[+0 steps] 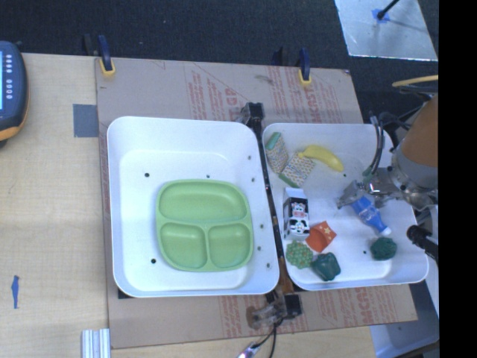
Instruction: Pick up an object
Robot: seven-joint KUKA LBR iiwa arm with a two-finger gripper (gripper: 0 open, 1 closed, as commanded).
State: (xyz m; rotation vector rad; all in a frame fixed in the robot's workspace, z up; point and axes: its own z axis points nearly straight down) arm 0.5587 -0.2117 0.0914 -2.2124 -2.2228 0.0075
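Note:
My gripper (370,196) is low over the right part of the right bin (350,279), reaching in from the right edge. It stands open, its grey fingers (349,197) spread apart. A small blue bottle (370,216) lies on the bin floor with its upper end right at the fingertips; it rests on the floor and is not lifted. Other objects in this bin are a yellow banana (322,156), two checked packets (289,162), a black-and-white carton (297,213), a red piece (321,236), a green broccoli (299,254), a dark green pepper (326,265) and a dark green lump (384,249).
The left bin (127,200) holds a light green divided plate (203,224). A metal divider (262,170) runs between the bins. Blue clamps (105,57) pin the cardboard at the back. A blue-and-orange device (10,84) sits at the far left.

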